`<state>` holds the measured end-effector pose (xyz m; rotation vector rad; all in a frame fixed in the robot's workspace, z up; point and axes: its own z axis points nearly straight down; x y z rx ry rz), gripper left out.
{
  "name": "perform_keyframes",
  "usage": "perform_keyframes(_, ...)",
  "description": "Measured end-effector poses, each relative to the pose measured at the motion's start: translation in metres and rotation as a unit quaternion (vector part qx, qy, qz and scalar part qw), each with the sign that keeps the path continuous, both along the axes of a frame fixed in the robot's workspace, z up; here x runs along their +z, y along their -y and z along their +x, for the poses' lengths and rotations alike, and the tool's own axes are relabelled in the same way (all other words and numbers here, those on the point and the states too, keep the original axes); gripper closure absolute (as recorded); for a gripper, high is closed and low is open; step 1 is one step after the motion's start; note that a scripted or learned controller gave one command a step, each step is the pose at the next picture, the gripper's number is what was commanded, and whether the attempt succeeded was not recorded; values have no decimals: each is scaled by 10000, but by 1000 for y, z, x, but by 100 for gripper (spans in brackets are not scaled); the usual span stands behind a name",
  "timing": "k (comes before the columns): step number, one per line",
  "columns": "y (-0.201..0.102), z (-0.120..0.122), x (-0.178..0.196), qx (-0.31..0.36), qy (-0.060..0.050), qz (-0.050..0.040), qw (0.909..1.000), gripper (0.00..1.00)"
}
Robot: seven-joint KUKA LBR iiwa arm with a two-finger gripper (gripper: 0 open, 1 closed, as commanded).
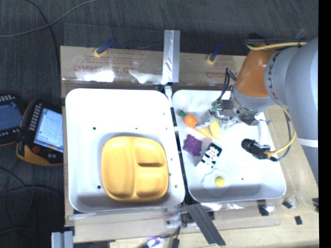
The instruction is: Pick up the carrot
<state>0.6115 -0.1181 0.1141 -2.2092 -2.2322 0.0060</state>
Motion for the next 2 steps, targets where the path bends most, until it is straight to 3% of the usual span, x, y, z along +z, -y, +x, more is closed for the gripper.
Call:
perform_keyframes(1, -9, 29, -26, -525, -69, 1, 9986, 0)
perform_keyframes(2, -10, 31, -10, -501, -46, -1, 9987, 100)
